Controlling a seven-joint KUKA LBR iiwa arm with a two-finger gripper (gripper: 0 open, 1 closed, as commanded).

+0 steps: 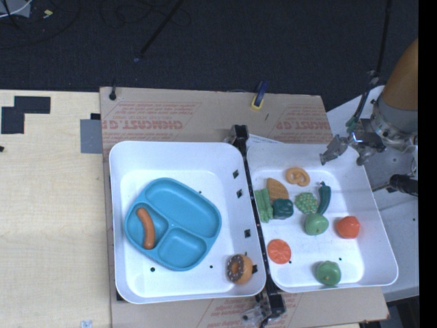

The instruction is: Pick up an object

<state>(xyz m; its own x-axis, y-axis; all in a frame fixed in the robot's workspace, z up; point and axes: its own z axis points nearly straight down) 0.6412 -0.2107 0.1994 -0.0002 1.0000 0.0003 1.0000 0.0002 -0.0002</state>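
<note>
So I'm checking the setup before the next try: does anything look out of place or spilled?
Nothing is spilled. The one oddity: a doughnut lies loose in the left bin, off the blue plate that holds the sausage. The other toy foods sit clustered in the right bin.

Arm (399, 98) reaches from right, gripper (348, 145) hanging low

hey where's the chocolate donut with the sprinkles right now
The donut lies in the left bin, in its near right corner, just off the blue divided plate and against the wall shared with the right bin.
</note>
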